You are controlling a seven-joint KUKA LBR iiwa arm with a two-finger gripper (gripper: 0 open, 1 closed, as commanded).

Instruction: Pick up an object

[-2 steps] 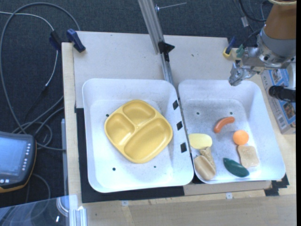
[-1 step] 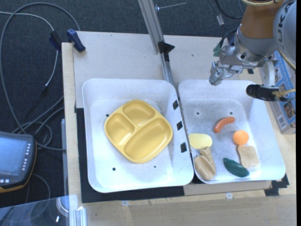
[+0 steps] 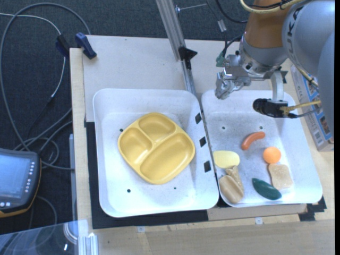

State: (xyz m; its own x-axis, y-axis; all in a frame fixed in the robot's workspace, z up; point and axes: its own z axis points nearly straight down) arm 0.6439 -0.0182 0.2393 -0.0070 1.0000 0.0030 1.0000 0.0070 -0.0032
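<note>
Right now I see my fingers (image 3: 224, 91) hanging over the far edge of the right bin (image 3: 297, 142), but I cannot tell how far apart they stand, and I see nothing between them. Well apart from them, toward the near side of that bin, lie a sausage (image 3: 253, 140), an orange ball (image 3: 272, 155), a yellow lemon-like piece (image 3: 226, 159), two bread-like pieces (image 3: 231, 187) and a dark green item (image 3: 266, 189). A yellow divided plate (image 3: 156, 147) sits in the left bin (image 3: 109, 116).
</note>
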